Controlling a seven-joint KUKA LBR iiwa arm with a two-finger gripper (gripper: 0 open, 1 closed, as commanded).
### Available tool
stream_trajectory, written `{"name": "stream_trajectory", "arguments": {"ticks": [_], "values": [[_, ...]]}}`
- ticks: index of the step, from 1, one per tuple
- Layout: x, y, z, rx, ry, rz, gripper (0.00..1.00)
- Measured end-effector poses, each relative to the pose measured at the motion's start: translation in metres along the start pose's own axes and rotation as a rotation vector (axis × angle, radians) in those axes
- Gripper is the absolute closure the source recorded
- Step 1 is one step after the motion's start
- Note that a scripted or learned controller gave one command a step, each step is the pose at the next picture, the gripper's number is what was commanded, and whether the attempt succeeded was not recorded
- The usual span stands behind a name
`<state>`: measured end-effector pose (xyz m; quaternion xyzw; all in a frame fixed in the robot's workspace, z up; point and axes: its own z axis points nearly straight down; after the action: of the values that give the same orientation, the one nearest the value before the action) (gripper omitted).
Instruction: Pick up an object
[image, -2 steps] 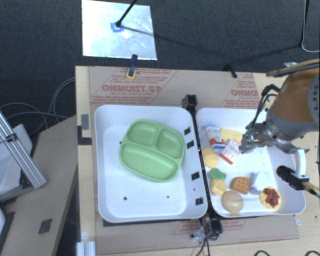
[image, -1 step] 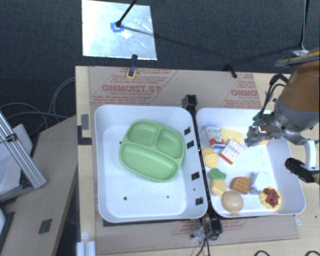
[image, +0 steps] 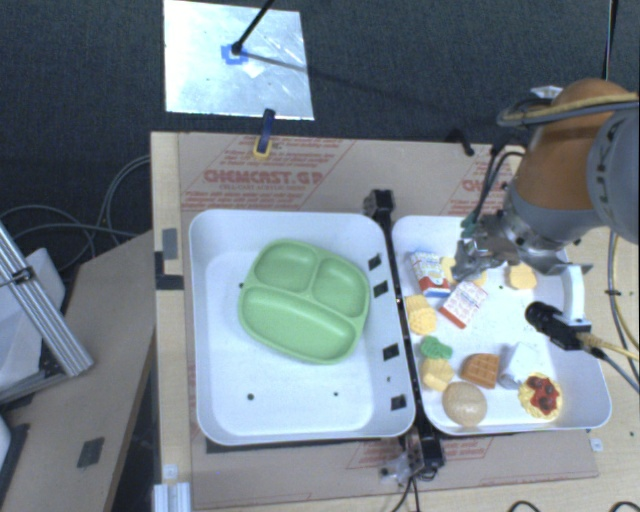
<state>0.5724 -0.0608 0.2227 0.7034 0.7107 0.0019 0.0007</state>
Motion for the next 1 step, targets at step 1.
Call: {"name": "stream_trajectory", "arguments": {"ticks": [1], "values": [[0.0460, 0.0371, 0.0076, 0.000, -0.001, 0.001, 1.00]]}}
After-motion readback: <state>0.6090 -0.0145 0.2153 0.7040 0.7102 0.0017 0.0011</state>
